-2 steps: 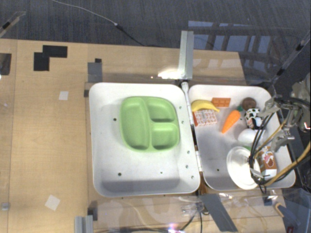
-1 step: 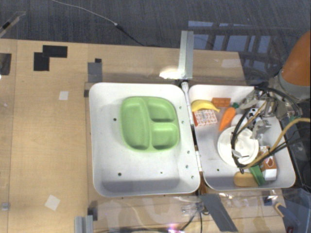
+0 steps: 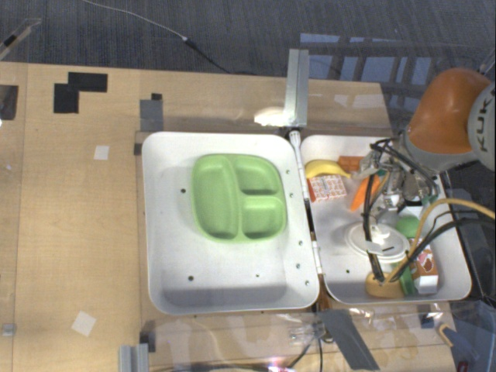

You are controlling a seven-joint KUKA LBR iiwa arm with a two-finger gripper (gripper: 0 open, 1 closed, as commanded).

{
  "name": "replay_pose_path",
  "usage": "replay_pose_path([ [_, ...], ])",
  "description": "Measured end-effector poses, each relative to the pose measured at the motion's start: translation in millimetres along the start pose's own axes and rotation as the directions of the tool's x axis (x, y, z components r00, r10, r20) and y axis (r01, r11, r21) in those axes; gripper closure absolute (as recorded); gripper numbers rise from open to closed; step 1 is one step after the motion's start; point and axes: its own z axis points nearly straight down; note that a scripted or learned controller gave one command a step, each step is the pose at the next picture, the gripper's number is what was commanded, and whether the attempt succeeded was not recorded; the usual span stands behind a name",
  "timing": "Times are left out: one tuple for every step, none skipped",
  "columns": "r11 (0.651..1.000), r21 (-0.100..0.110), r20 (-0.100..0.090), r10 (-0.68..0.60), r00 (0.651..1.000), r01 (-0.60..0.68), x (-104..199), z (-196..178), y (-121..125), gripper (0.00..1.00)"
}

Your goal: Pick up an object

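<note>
The grey arm (image 3: 442, 122) reaches in over the right bin (image 3: 337, 273), and its end effector (image 3: 385, 215) hangs low above a white round lid-like piece (image 3: 380, 240) near the bin's middle. Cables and shadow hide the tip, so I cannot tell whether it is open or closed. A banana (image 3: 322, 167) and a small red-and-white box (image 3: 328, 187) lie together at the bin's far left corner, with an orange item, possibly a carrot (image 3: 359, 192), just beside them. A green ball (image 3: 406, 227) sits near the white piece. On the bench (image 3: 70, 231), the left bin (image 3: 167, 285) holds a green divided plate (image 3: 236, 198).
</note>
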Motion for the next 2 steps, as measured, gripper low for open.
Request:
replay_pose_path([
  [1.0, -0.002, -0.002, 0.013, 1.0, -0.013, -8, 0, 58, 0.0],
  [1.0, -0.004, -0.014, 0.008, 1.0, -0.008, 15, -12, 40, 0.0],
])
